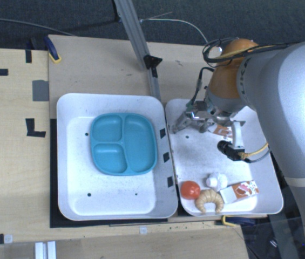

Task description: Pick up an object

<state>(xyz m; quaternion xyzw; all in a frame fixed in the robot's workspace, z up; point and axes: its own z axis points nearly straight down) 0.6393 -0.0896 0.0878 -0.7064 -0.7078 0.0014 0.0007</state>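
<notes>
end effector: span cannot tell, low at right bin's far-left corner | objects: tomato, croissant at near edge (well apart) | risk: closing on nothing, scraping wall

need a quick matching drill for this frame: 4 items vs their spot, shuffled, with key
Items:
1. blue divided plate
2. red tomato
3. croissant
4. gripper

Places:
A. upper part of the right bin
B. near edge of the right bin, just right of the red thing
C. middle of the left bin
D. lower left corner of the right bin

Pairs: 1-C, 2-D, 3-B, 4-A
</notes>
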